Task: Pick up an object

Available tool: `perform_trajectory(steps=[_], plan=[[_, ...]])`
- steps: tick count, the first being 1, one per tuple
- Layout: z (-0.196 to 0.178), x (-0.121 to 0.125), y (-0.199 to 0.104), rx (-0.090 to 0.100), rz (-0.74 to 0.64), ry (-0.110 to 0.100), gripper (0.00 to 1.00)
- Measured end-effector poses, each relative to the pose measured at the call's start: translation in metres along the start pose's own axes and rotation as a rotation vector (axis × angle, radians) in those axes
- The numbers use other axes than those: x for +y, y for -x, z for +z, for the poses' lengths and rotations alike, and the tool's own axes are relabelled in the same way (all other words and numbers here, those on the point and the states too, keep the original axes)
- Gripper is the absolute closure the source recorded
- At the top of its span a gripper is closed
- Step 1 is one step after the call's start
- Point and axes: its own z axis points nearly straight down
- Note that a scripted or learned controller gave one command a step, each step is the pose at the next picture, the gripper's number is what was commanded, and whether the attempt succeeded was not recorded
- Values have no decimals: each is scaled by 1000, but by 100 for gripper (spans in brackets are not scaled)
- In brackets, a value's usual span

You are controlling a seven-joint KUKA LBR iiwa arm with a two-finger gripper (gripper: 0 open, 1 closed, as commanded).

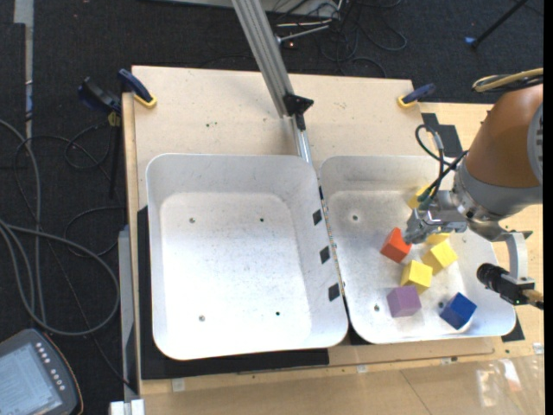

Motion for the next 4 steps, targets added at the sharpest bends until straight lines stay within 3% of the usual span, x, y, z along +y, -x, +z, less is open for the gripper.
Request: perform_trajectory(steps=[1,4], plan=[[-45,2,0,0,-1,-1,100],[-51,82,-152,3,-5,-3,100]])
